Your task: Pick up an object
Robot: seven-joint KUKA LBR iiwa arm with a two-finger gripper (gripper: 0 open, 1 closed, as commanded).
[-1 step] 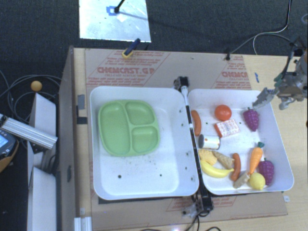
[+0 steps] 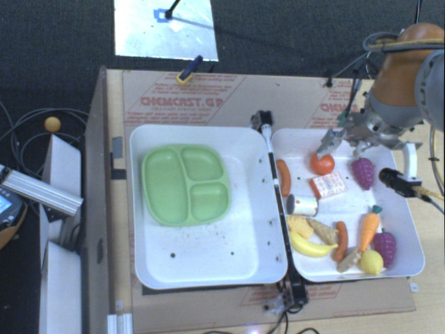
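The right bin (image 2: 410, 252) holds several toy foods. A red tomato (image 2: 321, 163) lies near its back, with a purple grape bunch (image 2: 362, 172) to its right and a red-and-white carton (image 2: 327, 185) just in front. My gripper (image 2: 346, 145) hangs over the bin's back edge, just behind the tomato and the grapes. Its fingers are spread, one finger (image 2: 328, 142) pointing down toward the tomato, and nothing sits between them.
A green divided plate (image 2: 186, 184) lies in the left bin (image 2: 208, 263). The right bin also holds a red sausage (image 2: 284, 177), a small can (image 2: 302, 204), a banana (image 2: 311, 245), a carrot (image 2: 369, 229), a lemon (image 2: 372, 261) and a second grape bunch (image 2: 384, 243).
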